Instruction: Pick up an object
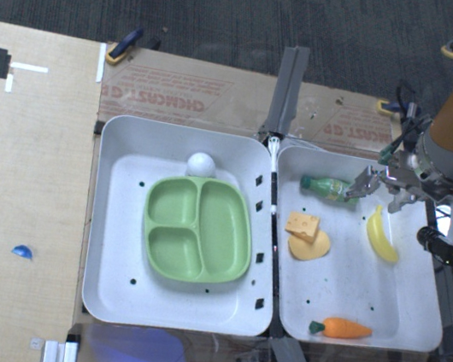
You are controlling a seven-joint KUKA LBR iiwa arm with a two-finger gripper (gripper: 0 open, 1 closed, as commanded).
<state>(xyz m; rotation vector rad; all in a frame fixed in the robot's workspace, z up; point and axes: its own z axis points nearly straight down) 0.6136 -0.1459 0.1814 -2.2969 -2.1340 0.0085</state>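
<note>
My gripper hangs over the far part of the right bin, open, with nothing between its fingers. A green bottle lies on its side just to the left of it, its end close to the left finger. A yellow banana lies just in front of the gripper. Further left an orange cracker-like square rests on a yellow round piece. A carrot lies near the bin's front edge.
The left bin holds a green divided plate and a white ball behind it. A grey post stands behind the bins' shared wall. A small blue object lies on the bench at left.
</note>
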